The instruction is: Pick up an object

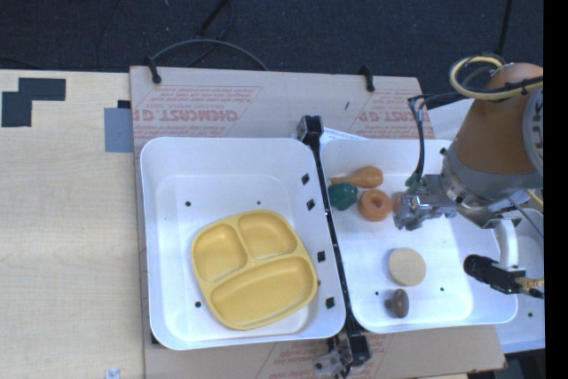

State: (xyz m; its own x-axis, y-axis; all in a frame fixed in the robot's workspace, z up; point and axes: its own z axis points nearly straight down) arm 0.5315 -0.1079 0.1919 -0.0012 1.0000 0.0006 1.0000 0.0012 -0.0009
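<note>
The right bin (441, 312) holds several small things. An orange ring (374, 205) lies near its middle left, with a teal lump (343, 195) to its left and an orange drumstick-shaped piece (362, 177) behind it. A tan disc (406, 266) lies toward the front, and a small brown lump (397, 303) sits in front of that. My gripper (408, 216) hangs low over the right bin, just right of the orange ring and behind the tan disc. I see nothing held in it.
The left bin (173, 169) holds a yellow divided plate (255, 268). A black divider (321, 217) runs between the two bins. The grey and orange arm (497, 138) comes in over the right bin's far right side.
</note>
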